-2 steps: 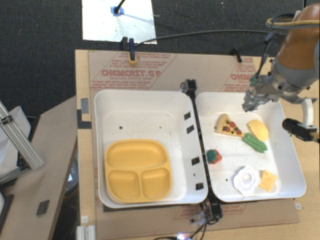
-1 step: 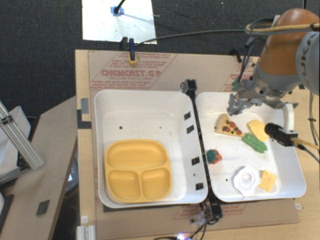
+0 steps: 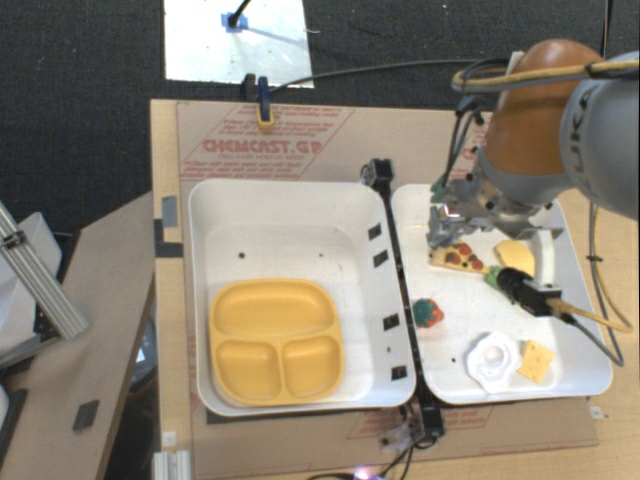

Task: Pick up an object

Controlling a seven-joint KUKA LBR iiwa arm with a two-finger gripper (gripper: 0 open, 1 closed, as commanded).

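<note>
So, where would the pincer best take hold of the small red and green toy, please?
Probably across the rounded red and green toy, straight down from above: it sits on its own, but close to the bin wall.

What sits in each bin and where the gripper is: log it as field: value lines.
left bin: yellow divided tray, near side
right bin: pizza slice, flat yellow piece, red-and-green item, white item, yellow wedge
gripper: over the right bin's far left part, beside the pizza slice's far end
grasp: no object visibly held
task state: pick not yet done
</note>
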